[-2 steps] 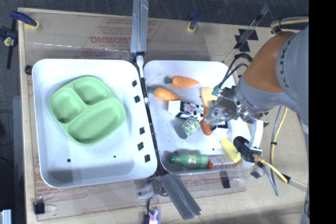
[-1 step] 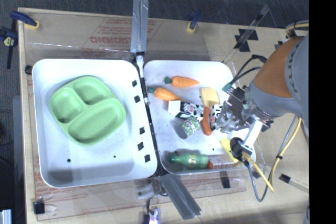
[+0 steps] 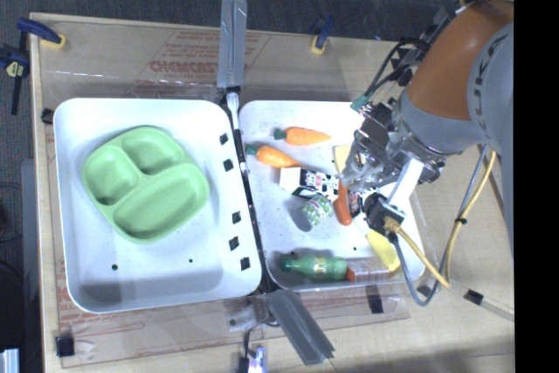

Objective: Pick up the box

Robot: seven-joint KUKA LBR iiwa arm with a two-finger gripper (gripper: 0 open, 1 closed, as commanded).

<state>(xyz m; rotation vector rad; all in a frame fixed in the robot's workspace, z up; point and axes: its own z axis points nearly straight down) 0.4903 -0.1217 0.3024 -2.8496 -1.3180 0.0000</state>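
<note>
Gripper apparently just right of box.

Even, fairly bright overhead light; the 2 white bins look slightly washed out. Soft shadows fall just left of the gripper. Fine detail beside it is blurry and grainy.

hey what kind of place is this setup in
Probably a robotics lab test bench: a robot arm reaches over two white bins, and clamps pin a clear sheet to the table.
</note>
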